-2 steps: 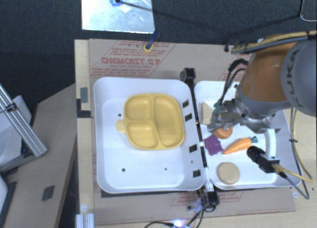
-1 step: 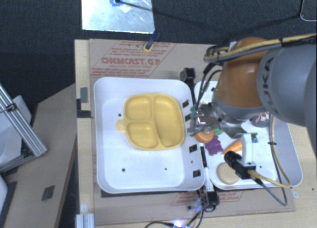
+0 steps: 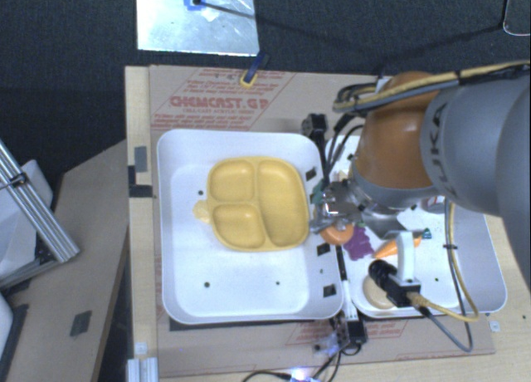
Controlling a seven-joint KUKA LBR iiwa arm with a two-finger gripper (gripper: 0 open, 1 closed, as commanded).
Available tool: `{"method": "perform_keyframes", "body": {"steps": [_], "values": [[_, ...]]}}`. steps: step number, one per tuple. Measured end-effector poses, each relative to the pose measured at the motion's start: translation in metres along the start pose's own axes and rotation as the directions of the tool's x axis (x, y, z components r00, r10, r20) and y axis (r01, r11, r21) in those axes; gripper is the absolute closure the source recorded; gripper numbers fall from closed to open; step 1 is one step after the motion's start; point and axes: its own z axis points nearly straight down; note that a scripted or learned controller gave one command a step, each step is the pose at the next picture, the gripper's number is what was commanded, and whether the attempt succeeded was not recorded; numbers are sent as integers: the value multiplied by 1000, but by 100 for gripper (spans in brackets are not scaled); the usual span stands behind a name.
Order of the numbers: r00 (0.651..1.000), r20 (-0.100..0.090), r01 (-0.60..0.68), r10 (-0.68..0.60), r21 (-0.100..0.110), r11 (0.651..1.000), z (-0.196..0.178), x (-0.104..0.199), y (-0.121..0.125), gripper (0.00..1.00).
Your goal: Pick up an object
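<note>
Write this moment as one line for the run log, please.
arm: over right bin | gripper: low at its left edge, fingers unclear | yellow divided plate: in left bin | pick: not confirmed

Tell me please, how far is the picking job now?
Done: the arm has reached into the right bin, and the claw sits low at its left edge, over an orange piece and a purple piece. In hand: nothing visibly gripped. Left: grasping and lifting. The yellow divided tray lies untouched in the left bin.

Yellow tray, white bin — purple toy, orange toy
</note>
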Motion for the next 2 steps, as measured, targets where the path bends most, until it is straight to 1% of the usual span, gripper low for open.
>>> {"method": "perform_keyframes", "body": {"steps": [1,2], "values": [[1000,0,-3,3,1,1000,0,-2,-2,100],[1000,0,-1,1,0,1000,-12,-4,9,100]]}}
